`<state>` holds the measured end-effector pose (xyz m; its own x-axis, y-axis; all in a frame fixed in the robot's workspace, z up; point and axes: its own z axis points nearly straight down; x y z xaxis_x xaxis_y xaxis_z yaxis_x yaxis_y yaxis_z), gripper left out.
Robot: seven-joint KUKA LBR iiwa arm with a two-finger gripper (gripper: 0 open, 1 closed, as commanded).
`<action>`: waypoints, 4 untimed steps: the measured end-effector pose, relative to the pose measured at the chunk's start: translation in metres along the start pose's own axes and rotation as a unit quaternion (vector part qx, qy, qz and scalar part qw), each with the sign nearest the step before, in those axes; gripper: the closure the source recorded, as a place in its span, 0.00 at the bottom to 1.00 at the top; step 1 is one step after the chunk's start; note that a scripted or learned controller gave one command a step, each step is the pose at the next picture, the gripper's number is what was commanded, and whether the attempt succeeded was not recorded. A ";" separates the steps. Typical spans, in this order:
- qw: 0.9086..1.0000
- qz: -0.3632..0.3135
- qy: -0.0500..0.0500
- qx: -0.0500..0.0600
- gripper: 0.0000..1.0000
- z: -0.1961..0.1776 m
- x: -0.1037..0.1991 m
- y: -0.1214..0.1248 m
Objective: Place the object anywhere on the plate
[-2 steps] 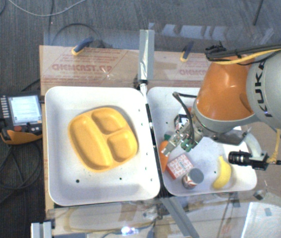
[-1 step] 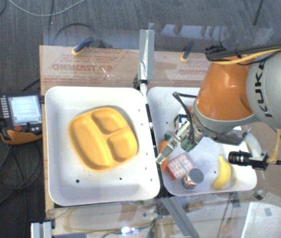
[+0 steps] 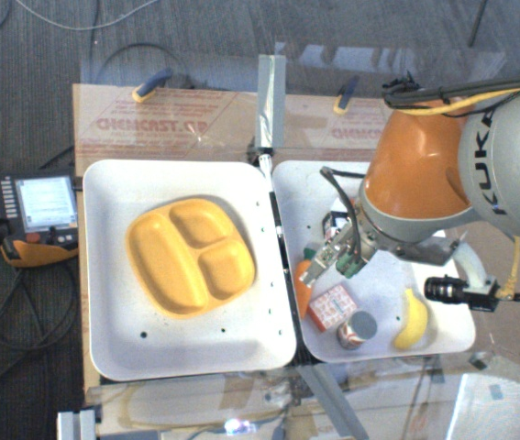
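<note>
A yellow plate (image 3: 192, 254) with three compartments lies in the left bin (image 3: 113, 337), with nothing on it. My gripper (image 3: 337, 256) hangs low over the left part of the right bin (image 3: 457, 342), under the arm's orange band. Just below and left of it lies a small orange object with a green top (image 3: 304, 287), close to the bin's left wall. A pink and white cube (image 3: 331, 306) sits beside that, a little below the gripper. I see nothing held in the gripper.
A small grey-topped can (image 3: 359, 328) and a yellow banana (image 3: 413, 320) lie along the right bin's front edge. A raised rim divides the two bins. A handheld controller (image 3: 38, 211) rests left of the bench.
</note>
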<state>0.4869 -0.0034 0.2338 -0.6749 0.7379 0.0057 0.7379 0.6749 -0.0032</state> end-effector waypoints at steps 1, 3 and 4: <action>0.989 -0.147 -0.002 0.001 1.00 0.052 -0.001 -0.005; 0.926 -0.377 -0.002 0.001 1.00 0.052 0.059 0.050; 0.908 -0.419 -0.001 0.001 1.00 0.129 0.108 0.095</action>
<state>0.4829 0.1408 0.1051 -0.9994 -0.0340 0.0053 -0.0340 0.9994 0.0003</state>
